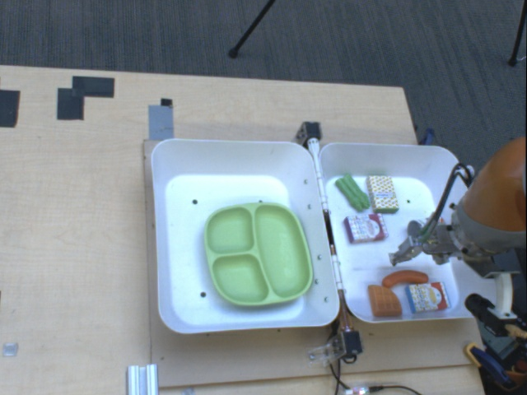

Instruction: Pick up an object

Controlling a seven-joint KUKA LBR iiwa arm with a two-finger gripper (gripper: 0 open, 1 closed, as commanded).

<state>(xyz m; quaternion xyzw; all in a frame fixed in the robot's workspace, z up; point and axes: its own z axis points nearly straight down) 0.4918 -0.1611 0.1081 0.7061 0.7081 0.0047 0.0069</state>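
My gripper (409, 252) hangs over the right bin (445, 159), low in its middle, reached in from the right edge. The finger ends are a small grey blur from this height; I cannot tell how they stand, and I see nothing between them.

Right bin contents:
- Green pea pod (353, 192), upper left, lying at a slant.
- Yellow-green patterned packet (383, 194), just beside the pod on its right.
- Purple-and-white packet (365, 228), below those two, left of my gripper and apart from it.
- Red sausage (404, 278), lying across, just below my gripper tip. Contact or not: cannot tell.
- Orange piece (384, 301), lower left, near the front wall.
- Small carton with blue and orange print (426, 297), just beside the orange piece, under the sausage's right end.

Left bin (160, 245): one light green divided plate (258, 254), three compartments, sitting slightly right of centre, right way up.

Both bins sit side by side on the pale wooden bench (74, 220), joined along a dark hinge-like strip (324, 220). Dark carpet (165, 15) beyond the bench's far edge.
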